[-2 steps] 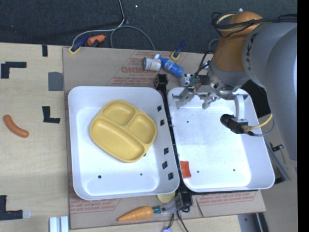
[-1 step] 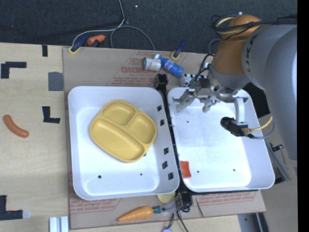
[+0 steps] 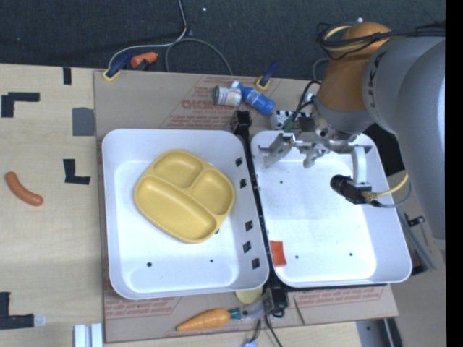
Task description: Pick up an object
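Note:
A yellow divided plate (image 3: 185, 194) lies in the left white bin (image 3: 116, 215). A small orange-red block (image 3: 277, 252) rests near the left wall of the right white bin (image 3: 383, 266). My gripper (image 3: 291, 155) hangs over the far left part of the right bin, well behind the block. It is open, with nothing between its fingers (image 3: 270, 152). The grey arm with its orange band (image 3: 354, 78) reaches in from the upper right.
A blue and white bottle (image 3: 246, 96) lies behind the bins. A toy carrot (image 3: 204, 320) sits at the front edge, and a toy sausage (image 3: 23, 189) lies on the bench far left. Clamps (image 3: 130, 62) and cables run along the back.

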Robot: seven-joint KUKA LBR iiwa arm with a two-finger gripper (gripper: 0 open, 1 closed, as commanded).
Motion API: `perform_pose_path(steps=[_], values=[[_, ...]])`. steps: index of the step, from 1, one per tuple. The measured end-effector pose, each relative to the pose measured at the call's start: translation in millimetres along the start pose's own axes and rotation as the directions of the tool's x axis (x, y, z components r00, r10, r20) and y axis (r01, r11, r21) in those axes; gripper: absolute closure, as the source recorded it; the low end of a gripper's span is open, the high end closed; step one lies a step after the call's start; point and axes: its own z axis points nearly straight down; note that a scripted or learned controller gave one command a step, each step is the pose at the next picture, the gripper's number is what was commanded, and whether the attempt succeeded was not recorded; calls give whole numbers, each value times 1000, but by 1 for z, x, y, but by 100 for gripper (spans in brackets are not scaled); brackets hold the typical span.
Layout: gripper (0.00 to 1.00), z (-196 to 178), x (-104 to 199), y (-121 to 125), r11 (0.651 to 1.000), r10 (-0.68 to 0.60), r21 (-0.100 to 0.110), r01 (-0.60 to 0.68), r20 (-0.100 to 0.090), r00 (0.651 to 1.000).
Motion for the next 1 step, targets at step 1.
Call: perform_pose_path(steps=[1], values=[[0,102,-36,1,1000,3,-5,-3,2,1000]])
